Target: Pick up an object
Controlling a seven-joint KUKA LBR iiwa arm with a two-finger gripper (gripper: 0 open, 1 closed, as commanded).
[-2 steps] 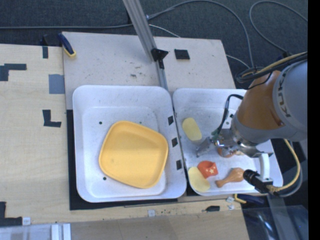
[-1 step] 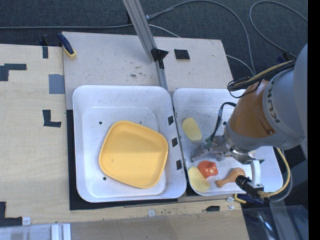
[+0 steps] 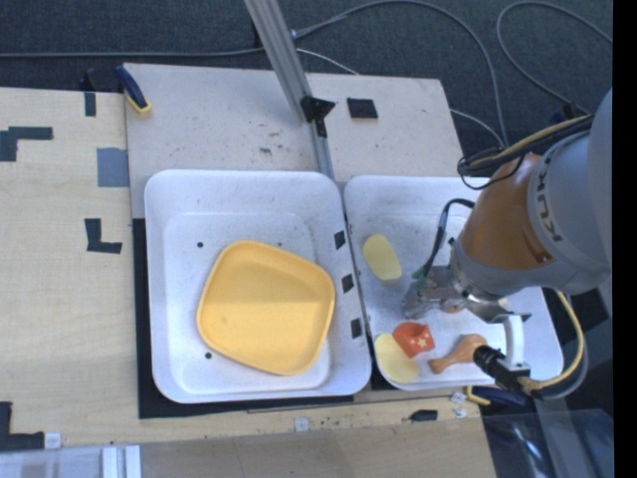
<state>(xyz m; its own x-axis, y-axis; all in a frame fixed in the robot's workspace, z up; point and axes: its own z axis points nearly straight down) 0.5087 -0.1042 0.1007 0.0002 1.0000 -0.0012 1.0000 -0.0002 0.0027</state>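
From above, the counter (image 3: 60, 267) carries two shallow white bins side by side. The left bin (image 3: 169, 202) holds a yellow square plate (image 3: 267, 307), lying flat and slightly turned, toward the near side. In the right bin (image 3: 398, 202) a pale yellow oval piece (image 3: 381, 257) lies near the left wall, apart from the rest. At the near edge of that bin a red piece (image 3: 414, 339) touches a pale yellow round piece (image 3: 394, 359) on its left, and an orange-tan drumstick-shaped piece (image 3: 458, 353) lies just to the right of the red one. The grey arm with its orange band (image 3: 503, 229) reaches in from the right, and the pincer (image 3: 426, 301) hangs low over the right bin, just beyond the red piece and between it and the oval piece. Whether the pincer is released or clenched cannot be told, and nothing is seen in its grip.
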